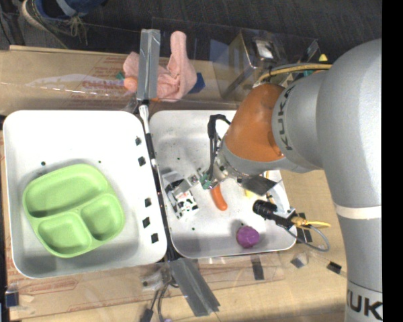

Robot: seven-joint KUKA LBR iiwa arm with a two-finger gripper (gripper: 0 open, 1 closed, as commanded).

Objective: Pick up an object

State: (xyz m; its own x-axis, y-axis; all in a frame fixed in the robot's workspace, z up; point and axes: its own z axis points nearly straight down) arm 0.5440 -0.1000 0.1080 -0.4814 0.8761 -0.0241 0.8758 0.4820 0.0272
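The arm leans over the right bin (188,123), its pincer (208,178) low beside the orange carrot-like piece (219,198), probably lining up a grasp. Whether it is wide or narrow I cannot tell; the purple ball (248,235) lies at five o'clock

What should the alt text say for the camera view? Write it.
A grey arm reaches into the right bin, its tool just above an orange carrot-like piece; a purple object lies nearby. The left bin holds a green divided tray.

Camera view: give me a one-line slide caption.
Arm's gripper low in the right bin beside an orange object; purple object nearby, green tray in left bin.
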